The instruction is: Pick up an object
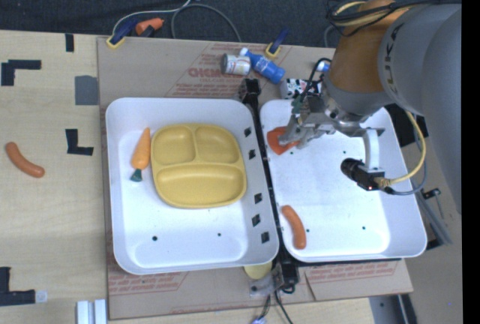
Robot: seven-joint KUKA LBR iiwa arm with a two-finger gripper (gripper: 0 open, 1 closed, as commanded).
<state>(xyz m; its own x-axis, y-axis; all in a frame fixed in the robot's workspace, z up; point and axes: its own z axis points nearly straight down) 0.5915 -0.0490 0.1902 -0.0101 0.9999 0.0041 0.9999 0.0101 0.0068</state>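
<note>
Nearest us in the right bin (390, 240) we see an orange sausage (293, 226) lying near the divider, while the left bin (124, 232) carries a yellow divided plate (199, 165) with a toy carrot (141, 149) just beside it. Farther back, the gripper (294, 135) sits low at the right bin's far left corner, just over a red-orange object (276, 140). We cannot tell how its jaws stand.

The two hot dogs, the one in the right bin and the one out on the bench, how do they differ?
The hot dog in the right bin lies inside the white bin, near its front left corner; the hot dog on the bench lies on bare wood far left of both bins. The bin one looks more orange, the bench one slightly redder. Both lie flat at a similar slant.
</note>
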